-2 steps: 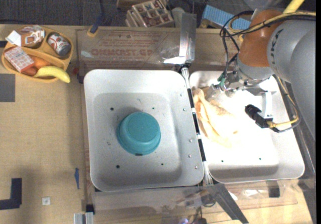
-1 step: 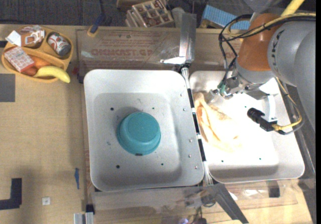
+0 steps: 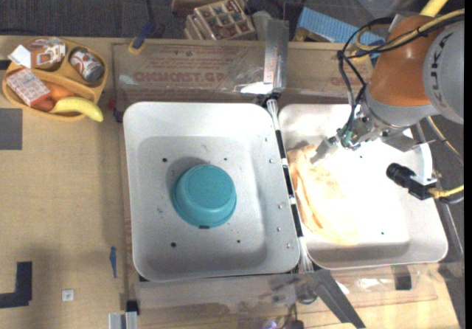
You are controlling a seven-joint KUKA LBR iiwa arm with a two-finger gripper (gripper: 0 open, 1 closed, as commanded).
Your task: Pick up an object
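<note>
Nearest to me, two white bins sit side by side. Sitting upside down in the left bin (image 3: pixel 147 136) is a teal bowl (image 3: pixel 205 195), untouched, well apart from the arm. Over in the right bin (image 3: pixel 383 243) the gripper (image 3: pixel 324 149) hangs low near the far left corner, just above a pale orange cloth (image 3: pixel 317 195) lying along that bin's left side. Whether its fingers are spread or pressed together, I cannot tell; nothing visibly sits between them. By my reckoning the pick has not happened yet: grasping and lifting are both left.

Grey arm (image 3: pixel 442 69), orange band, black cables
</note>
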